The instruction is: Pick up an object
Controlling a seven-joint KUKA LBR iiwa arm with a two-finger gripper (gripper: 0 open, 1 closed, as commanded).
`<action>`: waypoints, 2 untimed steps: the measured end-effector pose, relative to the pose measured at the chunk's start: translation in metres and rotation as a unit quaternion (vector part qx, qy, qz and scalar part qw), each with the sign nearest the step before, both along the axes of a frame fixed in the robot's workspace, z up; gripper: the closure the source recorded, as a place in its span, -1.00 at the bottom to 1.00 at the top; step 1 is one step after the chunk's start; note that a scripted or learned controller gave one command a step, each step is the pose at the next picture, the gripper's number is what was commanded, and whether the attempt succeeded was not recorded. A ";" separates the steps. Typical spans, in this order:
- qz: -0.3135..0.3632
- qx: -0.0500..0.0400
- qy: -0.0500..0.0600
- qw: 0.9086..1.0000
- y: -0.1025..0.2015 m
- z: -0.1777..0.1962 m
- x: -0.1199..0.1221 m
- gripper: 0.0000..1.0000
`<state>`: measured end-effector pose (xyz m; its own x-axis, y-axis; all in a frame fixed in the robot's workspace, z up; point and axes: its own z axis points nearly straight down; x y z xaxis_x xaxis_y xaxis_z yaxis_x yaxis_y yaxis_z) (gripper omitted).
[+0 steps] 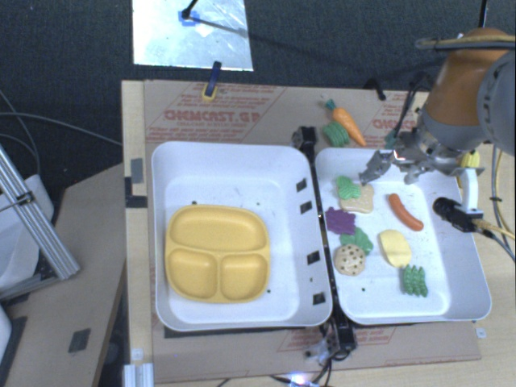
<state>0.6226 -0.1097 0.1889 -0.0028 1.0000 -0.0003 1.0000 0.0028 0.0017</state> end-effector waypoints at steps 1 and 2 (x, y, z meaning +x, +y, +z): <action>-0.005 -0.001 0.005 1.000 -0.097 -0.108 -0.042 -1.00; -0.001 -0.001 -0.002 1.000 -0.090 -0.090 -0.036 1.00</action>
